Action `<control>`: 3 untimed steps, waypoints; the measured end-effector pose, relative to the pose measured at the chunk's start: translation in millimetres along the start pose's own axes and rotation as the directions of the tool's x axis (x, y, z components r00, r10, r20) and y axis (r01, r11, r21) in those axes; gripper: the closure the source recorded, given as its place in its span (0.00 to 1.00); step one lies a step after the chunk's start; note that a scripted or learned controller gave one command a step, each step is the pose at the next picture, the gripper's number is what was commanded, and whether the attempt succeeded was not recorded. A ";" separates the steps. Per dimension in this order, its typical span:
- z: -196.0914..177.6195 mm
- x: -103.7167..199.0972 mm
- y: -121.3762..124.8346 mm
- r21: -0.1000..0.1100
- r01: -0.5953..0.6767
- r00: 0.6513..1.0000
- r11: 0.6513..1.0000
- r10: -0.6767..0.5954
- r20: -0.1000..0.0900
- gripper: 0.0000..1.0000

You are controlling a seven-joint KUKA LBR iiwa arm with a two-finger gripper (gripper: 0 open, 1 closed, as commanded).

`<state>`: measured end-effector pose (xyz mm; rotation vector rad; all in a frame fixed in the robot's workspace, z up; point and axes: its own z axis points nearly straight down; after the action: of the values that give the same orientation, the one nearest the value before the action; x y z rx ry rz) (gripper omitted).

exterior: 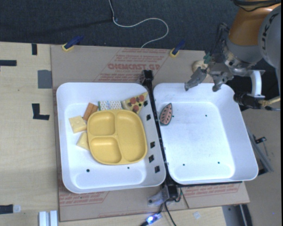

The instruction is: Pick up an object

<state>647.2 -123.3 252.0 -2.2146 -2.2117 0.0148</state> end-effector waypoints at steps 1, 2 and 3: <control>-8.8 0.2 2.0 -0.013 0.003 1.000 1.000 -0.003 0.002 0.00; 39.3 -0.9 -6.3 -0.009 0.002 1.000 1.000 -0.002 0.002 0.00; 88.2 -9.3 -7.5 -0.008 0.002 1.000 1.000 -0.002 0.003 0.00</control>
<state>638.3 -132.5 163.9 -2.2183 -2.2193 0.0086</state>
